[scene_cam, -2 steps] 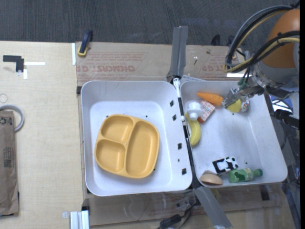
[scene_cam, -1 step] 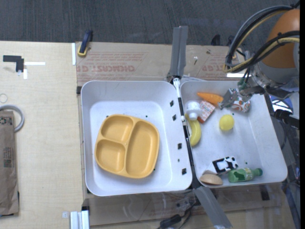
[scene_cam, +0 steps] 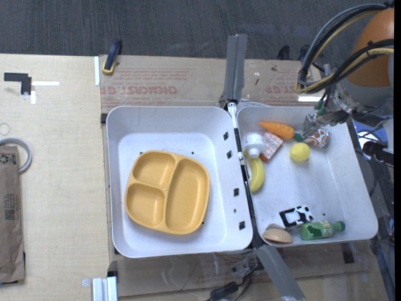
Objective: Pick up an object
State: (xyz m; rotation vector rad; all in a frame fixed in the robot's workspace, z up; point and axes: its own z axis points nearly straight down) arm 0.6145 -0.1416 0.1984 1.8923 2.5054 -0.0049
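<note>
The right bin (scene_cam: pixel 351 187) holds an orange carrot (scene_cam: pixel 277 129), a yellow ball (scene_cam: pixel 300 152), a banana (scene_cam: pixel 255 173), a red and white packet (scene_cam: pixel 271 146) and a white cup-like piece (scene_cam: pixel 252 144). A small red and white patterned object (scene_cam: pixel 319 138) lies near the bin's far right corner. My gripper (scene_cam: pixel 314 125) hangs low over that corner, right above or against the patterned object, with the carrot just to its left. At the bin's near edge lie a black and white item (scene_cam: pixel 295 216), a green bottle (scene_cam: pixel 322 229) and a tan rounded piece (scene_cam: pixel 277 234).
The left bin (scene_cam: pixel 122 231) carries a yellow divided plate (scene_cam: pixel 167 192). A raised divider (scene_cam: pixel 241 168) with clips separates the bins. Cables and the orange-banded arm (scene_cam: pixel 373 49) crowd the upper right. A cardboard sheet (scene_cam: pixel 163 80) lies behind the bins.
</note>
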